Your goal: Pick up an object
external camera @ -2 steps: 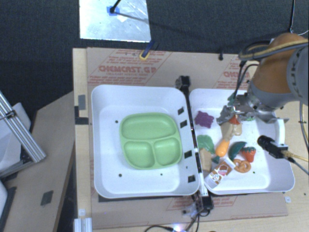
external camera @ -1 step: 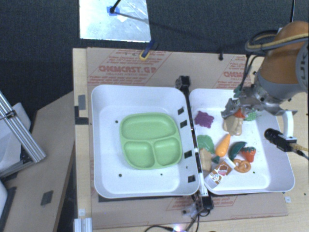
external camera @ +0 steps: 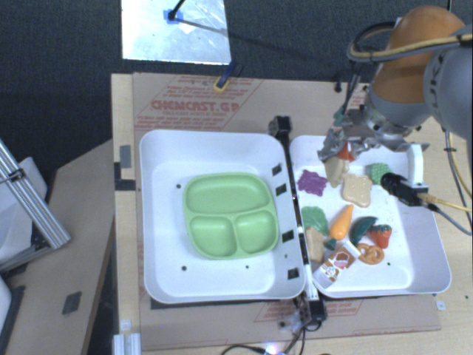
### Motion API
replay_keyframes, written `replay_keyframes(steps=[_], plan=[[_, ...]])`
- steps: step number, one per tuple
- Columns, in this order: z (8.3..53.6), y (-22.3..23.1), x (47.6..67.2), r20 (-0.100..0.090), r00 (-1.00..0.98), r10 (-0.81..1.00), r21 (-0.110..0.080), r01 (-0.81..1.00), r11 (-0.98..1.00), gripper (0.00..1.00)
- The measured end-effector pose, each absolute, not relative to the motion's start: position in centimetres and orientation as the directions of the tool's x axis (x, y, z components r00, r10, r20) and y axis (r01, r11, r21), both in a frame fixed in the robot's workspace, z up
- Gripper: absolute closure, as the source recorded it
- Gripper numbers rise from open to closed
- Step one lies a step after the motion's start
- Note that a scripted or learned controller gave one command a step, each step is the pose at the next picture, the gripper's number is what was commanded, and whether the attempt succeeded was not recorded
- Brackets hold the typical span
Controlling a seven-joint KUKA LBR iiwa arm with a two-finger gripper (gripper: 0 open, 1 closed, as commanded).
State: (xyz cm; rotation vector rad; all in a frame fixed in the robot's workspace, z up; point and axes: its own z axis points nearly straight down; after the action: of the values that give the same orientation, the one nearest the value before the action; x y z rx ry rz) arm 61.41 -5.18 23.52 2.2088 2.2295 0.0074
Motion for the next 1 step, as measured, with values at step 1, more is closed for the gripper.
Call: replay_keyframes(steps=[1], plan=[[23.29,-5.51,60.7,0.0,-0.002,1.0,0.0,1.0,0.002,1.0]])
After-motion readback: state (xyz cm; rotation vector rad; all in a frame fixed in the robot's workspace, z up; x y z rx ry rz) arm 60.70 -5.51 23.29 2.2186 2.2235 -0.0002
